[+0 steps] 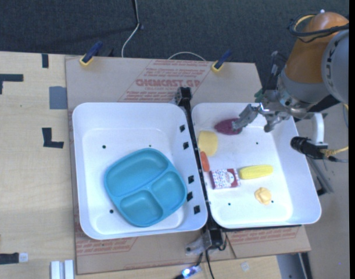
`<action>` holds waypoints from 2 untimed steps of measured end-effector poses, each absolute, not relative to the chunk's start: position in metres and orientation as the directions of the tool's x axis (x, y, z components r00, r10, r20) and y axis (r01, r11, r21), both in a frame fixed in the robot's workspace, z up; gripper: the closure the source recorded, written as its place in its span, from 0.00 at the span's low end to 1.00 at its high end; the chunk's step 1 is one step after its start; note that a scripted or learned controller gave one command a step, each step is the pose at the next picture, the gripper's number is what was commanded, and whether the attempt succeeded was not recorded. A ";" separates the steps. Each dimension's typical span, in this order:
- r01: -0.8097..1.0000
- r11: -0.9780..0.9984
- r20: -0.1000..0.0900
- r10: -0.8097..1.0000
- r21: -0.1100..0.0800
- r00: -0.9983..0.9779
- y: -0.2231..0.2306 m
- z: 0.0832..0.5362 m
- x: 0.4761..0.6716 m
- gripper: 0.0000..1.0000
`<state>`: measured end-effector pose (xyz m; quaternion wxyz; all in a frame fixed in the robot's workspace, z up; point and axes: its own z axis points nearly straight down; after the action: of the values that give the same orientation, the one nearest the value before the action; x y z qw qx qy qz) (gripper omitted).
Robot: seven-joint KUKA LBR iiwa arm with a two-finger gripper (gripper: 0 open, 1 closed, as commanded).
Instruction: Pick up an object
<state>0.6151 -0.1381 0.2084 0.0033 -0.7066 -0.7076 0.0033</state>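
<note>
The divided plate lies in the left bin. In the right bin, a corn cob lies right of a small packet, with the gripper above that bin's far side.

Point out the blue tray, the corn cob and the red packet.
Blue tray (143, 186), camera view, divider at its middle.
Corn cob (255, 171), camera view, mid-length.
Red packet (223, 179), camera view, middle of its face.

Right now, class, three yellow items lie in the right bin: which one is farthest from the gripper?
The small yellow piece near the bin's front edge. The corn cob lies between, and the yellow block sits closer to the gripper.
</note>
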 end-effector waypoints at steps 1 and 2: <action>1.000 0.002 0.001 1.000 -0.011 -0.002 -0.130 0.149 0.606 0.00; 1.000 0.002 0.001 1.000 -0.010 -0.002 -0.126 0.102 0.604 0.00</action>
<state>0.6039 -0.1260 0.1019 0.0040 -0.7064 -0.7078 0.0031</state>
